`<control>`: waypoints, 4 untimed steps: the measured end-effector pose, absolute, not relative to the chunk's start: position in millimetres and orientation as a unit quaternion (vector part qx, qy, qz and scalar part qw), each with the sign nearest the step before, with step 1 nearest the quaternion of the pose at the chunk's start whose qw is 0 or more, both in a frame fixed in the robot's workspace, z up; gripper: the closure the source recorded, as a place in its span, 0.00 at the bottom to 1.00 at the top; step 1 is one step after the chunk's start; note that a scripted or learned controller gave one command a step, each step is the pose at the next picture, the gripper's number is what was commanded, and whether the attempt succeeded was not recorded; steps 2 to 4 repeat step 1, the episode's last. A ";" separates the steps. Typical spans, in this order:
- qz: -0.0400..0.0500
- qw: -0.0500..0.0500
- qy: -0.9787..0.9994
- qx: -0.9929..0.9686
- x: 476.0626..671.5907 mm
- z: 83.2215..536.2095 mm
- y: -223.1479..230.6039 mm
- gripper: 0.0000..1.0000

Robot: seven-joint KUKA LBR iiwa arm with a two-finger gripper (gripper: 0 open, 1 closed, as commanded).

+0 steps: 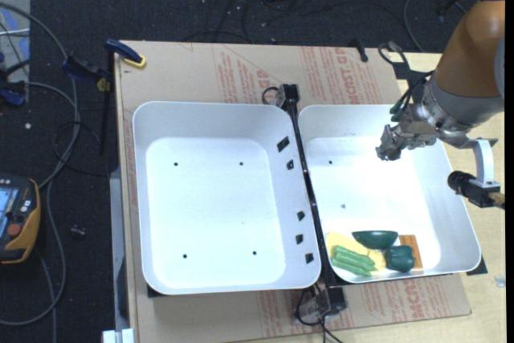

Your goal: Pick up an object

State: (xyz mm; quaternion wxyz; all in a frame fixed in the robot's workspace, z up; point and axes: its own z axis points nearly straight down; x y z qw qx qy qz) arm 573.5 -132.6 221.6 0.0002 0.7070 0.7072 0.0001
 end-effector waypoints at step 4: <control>0.006 0.005 0.709 0.706 520.6 383.8 -80.2 1.00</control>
